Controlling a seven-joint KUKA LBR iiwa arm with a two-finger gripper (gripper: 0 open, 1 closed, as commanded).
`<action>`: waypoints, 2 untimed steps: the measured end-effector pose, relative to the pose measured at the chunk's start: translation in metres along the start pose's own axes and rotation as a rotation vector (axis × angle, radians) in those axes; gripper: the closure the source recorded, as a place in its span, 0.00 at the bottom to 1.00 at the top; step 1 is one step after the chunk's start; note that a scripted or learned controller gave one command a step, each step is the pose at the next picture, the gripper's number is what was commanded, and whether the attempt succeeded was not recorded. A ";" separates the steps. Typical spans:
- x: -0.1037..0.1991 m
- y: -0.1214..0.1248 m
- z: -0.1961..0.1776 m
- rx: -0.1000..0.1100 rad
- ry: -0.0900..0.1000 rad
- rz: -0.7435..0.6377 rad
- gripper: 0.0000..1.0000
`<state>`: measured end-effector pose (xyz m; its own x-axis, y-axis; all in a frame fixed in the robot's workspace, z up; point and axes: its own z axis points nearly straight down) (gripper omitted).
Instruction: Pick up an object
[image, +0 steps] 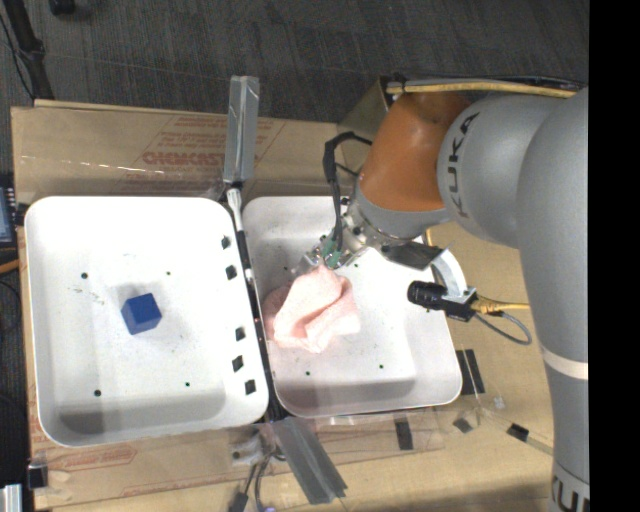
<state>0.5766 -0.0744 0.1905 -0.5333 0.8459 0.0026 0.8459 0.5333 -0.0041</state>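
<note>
A crumpled pink cloth (312, 310) lies in the right bin (430, 370), toward its left side. A blue cube (142, 312) sits in the left bin (60, 240), left of centre. My gripper (333, 254) hangs under the orange-banded wrist, low in the right bin, right at the upper edge of the pink cloth. The wrist and arm hide the fingers from above.
A grey divider bar (243, 290) with black clips runs between the two bins. A black cable plug (432, 296) sticks out from the arm over the right bin. Cardboard (130, 140) lies behind the bins.
</note>
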 end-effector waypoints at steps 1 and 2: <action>0.000 0.001 -0.009 0.002 0.000 -0.004 1.00; 0.000 0.001 -0.010 0.001 0.000 -0.005 0.00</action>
<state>0.5774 -0.0740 0.2002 -0.5372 0.8435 0.0024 0.8434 0.5372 -0.0056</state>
